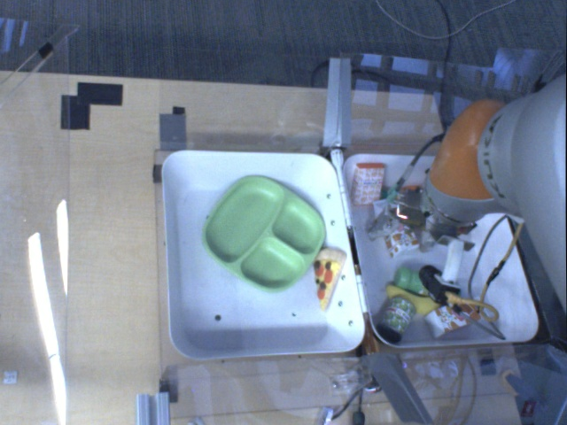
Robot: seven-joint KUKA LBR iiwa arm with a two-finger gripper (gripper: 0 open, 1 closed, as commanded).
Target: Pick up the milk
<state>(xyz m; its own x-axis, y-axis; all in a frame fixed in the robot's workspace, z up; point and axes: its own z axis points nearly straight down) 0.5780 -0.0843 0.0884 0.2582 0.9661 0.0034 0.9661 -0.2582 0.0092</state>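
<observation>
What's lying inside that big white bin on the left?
The left white bin holds a green three-compartment plastic plate and a toy pizza slice beside it. Whatever lies beneath the plate is covered.

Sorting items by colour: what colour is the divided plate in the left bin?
Light green: the divided plastic plate in the left white bin, seen clearly in the camera view.

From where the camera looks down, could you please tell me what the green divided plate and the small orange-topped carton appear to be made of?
The green three-compartment plate looks like moulded plastic: one even colour, rounded edges, a soft matte sheen. The small white carton with the orange top in the right bin seems to be printed paperboard, judging by its boxy folded shape, though it is too small to be sure.
</observation>
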